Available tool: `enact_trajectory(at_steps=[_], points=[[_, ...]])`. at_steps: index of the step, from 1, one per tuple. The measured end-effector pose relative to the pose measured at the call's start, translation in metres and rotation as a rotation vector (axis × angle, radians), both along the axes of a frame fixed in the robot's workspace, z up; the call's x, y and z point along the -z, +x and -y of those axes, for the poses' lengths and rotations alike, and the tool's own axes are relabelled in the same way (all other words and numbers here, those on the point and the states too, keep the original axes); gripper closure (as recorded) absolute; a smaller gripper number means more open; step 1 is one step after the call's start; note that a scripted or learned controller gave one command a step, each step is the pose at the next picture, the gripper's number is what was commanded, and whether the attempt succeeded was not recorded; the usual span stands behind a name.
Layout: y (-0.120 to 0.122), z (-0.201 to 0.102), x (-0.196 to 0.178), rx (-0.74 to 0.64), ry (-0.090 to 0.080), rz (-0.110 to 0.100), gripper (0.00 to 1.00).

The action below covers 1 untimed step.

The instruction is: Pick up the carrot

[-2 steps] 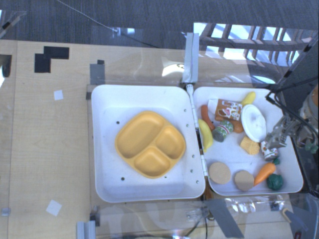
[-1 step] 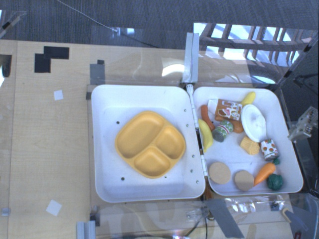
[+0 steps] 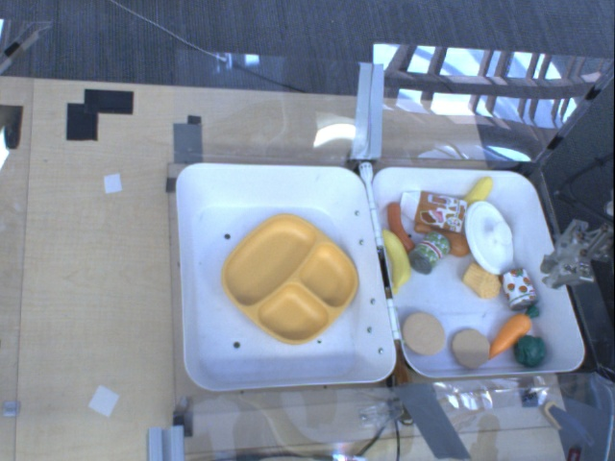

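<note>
**Carrot waits in a crowded corner**

Camera view: the carrot [image 3: 510, 334] lies in the right bin [image 3: 567, 353], near its front right corner, a smooth orange taper slanting up to the right. Its thick end nearly touches a dark green, knobbly broccoli piece [image 3: 529, 351]; its thin end sits just beside a flat tan disc [image 3: 470, 347]. A small spotted cup [image 3: 519, 288] stands just behind it. The claw [image 3: 571, 255] hangs at the bin's right edge, a grey metal cluster, empty; whether it is open or closed cannot be told. The left bin [image 3: 202, 353] carries a yellow sectioned plate [image 3: 290, 277], glossy and rounded.

The likely trouble is crowding: a descent slightly off could pinch the broccoli or knock over the cup. The carrot's slick, tapered skin may also slip from a grip placed near its narrow end, and the bin wall close by leaves little room.
</note>
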<state>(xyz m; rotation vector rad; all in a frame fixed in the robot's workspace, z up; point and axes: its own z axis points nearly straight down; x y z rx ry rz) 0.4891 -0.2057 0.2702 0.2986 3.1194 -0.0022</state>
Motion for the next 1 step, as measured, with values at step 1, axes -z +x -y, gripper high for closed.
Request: enact_trajectory(at_steps=[1], points=[[0.0002,-0.0002,0.0063,-0.206,-0.002,0.001,1.0]])
